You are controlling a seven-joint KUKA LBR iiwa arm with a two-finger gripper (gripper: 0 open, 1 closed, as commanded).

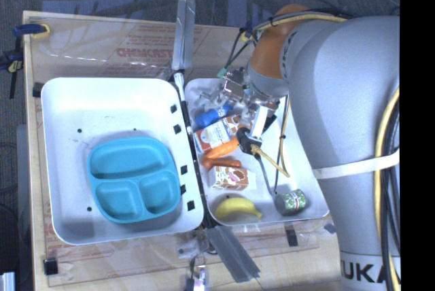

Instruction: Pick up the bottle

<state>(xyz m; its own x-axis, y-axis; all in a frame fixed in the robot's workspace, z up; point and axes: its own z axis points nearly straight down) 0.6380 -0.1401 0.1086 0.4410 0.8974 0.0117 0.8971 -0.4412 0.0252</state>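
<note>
Pincer low in cluttered right bin, grip state unclear; might snag the carrot instead of the blue-capped bottle.

Pincer fingers hidden among clutter

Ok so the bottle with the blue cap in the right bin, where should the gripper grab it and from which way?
Probably across the bottle's labelled body, just below the blue cap, coming straight down from above. It lies on its side, cap toward the bin divider, so the fingers would span its narrow width. The carrot crowds its lower side, leaving little room there. The gripper is just above it.
</note>
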